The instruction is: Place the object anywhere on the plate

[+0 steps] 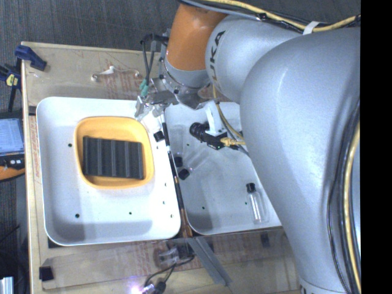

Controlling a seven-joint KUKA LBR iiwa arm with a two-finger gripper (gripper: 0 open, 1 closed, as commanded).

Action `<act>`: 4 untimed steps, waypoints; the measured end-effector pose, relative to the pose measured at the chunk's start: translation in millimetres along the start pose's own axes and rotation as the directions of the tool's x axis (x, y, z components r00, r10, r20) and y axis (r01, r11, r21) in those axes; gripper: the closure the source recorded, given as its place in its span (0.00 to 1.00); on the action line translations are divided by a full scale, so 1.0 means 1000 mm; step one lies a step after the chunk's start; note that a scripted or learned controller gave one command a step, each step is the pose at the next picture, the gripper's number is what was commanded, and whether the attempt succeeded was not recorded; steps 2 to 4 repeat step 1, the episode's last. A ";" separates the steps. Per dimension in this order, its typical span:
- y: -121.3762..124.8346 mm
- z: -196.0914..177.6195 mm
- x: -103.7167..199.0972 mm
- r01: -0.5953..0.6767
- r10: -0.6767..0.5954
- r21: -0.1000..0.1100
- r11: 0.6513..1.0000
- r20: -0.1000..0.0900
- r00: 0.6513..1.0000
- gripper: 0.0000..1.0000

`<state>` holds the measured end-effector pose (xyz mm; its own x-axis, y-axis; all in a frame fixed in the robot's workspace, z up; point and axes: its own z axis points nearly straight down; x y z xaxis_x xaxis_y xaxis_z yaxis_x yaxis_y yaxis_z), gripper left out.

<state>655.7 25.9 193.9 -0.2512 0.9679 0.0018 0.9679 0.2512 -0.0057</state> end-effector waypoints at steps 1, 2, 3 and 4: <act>0.000 0.000 0.000 0.000 0.000 0.000 1.000 0.000 1.000 0.00; 0.000 0.000 0.000 0.000 0.000 0.000 1.000 0.000 1.000 0.00; 0.000 0.000 0.000 0.000 0.000 0.000 1.000 0.000 1.000 0.00; 0.000 0.000 0.000 0.000 0.000 0.000 1.000 0.000 1.000 0.00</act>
